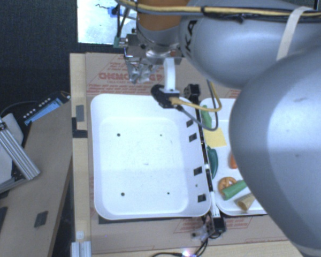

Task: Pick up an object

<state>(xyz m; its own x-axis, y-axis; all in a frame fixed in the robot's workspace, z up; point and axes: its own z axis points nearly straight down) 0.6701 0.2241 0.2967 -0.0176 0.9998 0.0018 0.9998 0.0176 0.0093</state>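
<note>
My gripper hangs high over the cardboard just behind the back rim of the left bin; it looks blurred and I see nothing in it. The objects lie in the right bin, mostly hidden by my arm. There I see a yellow block, a dark green piece at the back, another green piece, an orange-brown item, a light green cylinder and a tan cone. The gripper is well apart from all of them, up and to their left.
A black divider with clips runs between the two bins. Yellow cable loops from the wrist over the right bin's back. A metal rail lies off the bench at left. My grey arm covers the right side.
</note>
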